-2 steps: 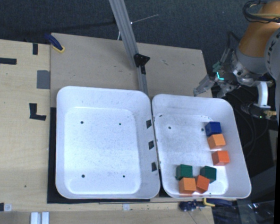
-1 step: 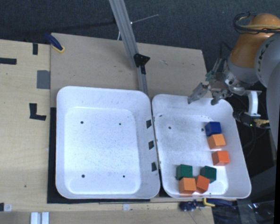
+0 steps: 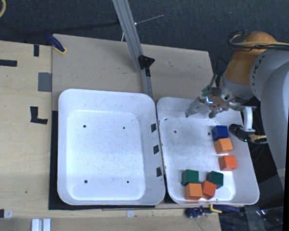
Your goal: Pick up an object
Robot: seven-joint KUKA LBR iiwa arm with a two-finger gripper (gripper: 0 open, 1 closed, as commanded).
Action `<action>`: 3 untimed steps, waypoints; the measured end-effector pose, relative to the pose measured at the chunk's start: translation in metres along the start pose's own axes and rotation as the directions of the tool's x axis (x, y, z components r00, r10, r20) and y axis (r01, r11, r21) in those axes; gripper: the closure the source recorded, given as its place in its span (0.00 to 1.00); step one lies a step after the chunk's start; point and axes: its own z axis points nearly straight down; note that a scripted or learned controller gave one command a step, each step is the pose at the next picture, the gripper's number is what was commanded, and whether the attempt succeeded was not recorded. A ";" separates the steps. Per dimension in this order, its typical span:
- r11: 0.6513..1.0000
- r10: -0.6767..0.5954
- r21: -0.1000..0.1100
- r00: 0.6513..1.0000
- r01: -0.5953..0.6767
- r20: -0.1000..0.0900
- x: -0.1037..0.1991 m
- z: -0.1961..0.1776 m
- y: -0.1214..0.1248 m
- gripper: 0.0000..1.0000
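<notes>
The tool (image 3: 203,109) hovers, seemingly open, above the right bin's (image 3: 182,139) far edge.

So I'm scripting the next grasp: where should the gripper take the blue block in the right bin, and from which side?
Probably from straight above, fingers closing on the blue block across its left and right faces. An orange block touches its near side, so that face is blocked, while the bin floor to its left looks bare. The gripper hovers over the far rim of the right bin.

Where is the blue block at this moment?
In the camera view, the blue block lies in the right bin, near its right wall, touching the orange block just below it and below the end effector.
</notes>
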 end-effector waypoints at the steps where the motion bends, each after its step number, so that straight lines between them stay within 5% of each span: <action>1: 1.000 -0.001 -0.003 1.000 0.001 0.001 0.001 0.033 -0.001 0.00; 2: 1.000 -0.002 -0.006 1.000 0.002 0.002 0.002 0.020 0.000 1.00; 3: 1.000 0.001 -0.013 1.000 -0.001 0.001 0.001 -0.043 -0.003 1.00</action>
